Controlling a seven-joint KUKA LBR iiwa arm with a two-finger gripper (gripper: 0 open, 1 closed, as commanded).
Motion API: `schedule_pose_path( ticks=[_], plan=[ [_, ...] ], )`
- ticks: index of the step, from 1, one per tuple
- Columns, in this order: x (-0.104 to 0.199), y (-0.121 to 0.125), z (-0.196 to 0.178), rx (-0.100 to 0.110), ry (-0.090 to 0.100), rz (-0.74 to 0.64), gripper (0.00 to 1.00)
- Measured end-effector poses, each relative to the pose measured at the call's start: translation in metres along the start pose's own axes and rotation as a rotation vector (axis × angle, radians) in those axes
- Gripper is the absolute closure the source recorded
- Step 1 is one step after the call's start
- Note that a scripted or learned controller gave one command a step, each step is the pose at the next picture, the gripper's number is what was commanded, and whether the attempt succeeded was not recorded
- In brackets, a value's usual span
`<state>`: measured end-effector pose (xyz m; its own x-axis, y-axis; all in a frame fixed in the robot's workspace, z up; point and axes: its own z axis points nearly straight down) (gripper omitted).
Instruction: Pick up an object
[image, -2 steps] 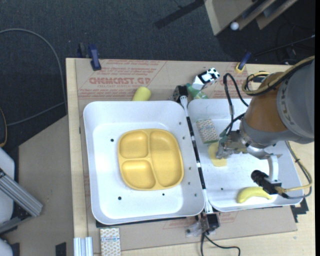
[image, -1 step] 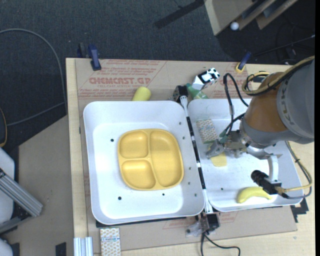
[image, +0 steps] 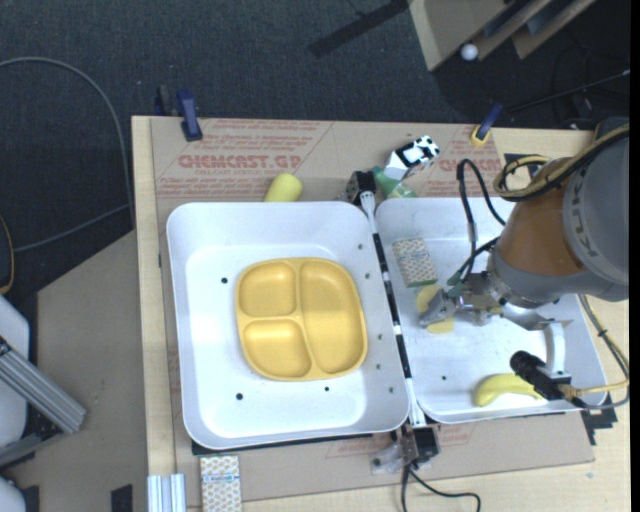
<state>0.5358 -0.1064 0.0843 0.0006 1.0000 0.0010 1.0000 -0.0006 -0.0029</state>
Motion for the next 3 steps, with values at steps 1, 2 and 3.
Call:
schedule_pose_path(
  ticks=[1, 2, 3],
  plan=[
    [0.013, 0.02, 0.0, -0.004, -0.002, -0.002, 0.0],
    [-0.002, 0.011, 0.0, -0.001, -0.001, 0.0, 0.0],
    [0.003, 0.053, -0.001, -0.005, -0.002, -0.002, 0.0]
  ],
)
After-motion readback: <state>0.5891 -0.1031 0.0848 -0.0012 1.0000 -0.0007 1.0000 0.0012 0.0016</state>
